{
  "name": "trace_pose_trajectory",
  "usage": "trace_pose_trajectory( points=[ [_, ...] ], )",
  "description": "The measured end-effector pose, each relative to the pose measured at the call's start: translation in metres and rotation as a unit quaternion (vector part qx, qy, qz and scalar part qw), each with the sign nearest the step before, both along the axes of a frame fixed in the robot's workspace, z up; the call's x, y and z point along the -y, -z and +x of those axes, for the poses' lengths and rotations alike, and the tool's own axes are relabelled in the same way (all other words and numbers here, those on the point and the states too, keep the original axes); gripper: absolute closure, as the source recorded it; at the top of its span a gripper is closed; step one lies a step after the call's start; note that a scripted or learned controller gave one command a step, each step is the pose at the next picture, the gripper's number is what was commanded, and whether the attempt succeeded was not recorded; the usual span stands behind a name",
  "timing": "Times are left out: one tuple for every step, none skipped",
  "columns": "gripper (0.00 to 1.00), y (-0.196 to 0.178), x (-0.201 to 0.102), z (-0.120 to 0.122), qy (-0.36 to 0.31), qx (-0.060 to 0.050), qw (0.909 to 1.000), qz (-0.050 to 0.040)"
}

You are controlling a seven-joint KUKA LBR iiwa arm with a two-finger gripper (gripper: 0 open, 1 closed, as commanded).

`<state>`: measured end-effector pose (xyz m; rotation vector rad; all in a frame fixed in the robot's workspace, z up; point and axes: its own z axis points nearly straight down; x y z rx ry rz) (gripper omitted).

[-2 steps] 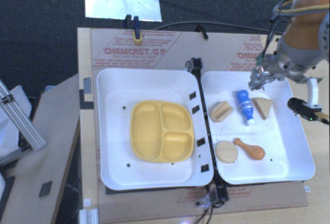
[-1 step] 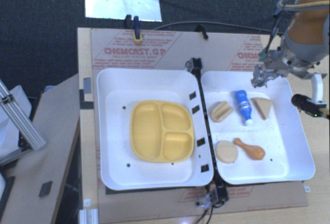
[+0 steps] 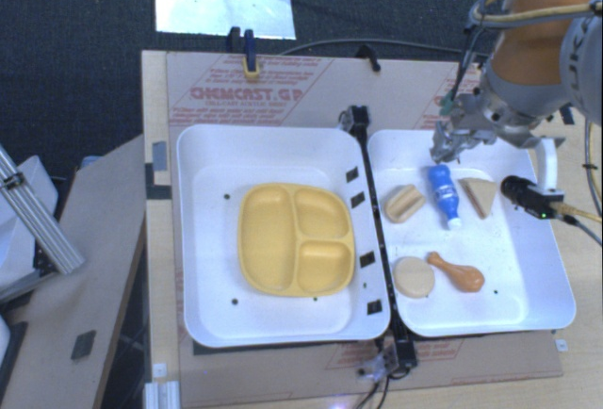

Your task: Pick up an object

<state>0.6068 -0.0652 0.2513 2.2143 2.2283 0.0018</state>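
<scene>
I see the gripper (image 3: pixel 446 151) hanging over the right bin (image 3: pixel 537 303), just above the far end of the blue bottle (image 3: pixel 444 192). I cannot tell its state. The bottle lies between two bread pieces.

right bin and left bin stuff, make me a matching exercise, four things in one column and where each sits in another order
Things:
1. yellow divided plate
2. blue bottle
3. drumstick
4. round cookie

Places:
A. right bin, near left corner
B. left bin, middle
C. right bin, just below the gripper
D. right bin, near side, right of the round cookie

Pairs: 1-B, 2-C, 3-D, 4-A
</scene>
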Motion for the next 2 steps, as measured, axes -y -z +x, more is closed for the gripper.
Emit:
trace_pose_trajectory(
  points=[
    [1.0,-0.002,-0.043,-0.019,-0.001,0.0,1.0,0.0],
    [1.0,0.009,-0.085,-0.041,-0.001,-0.001,1.0,0.0002]
  ],
)
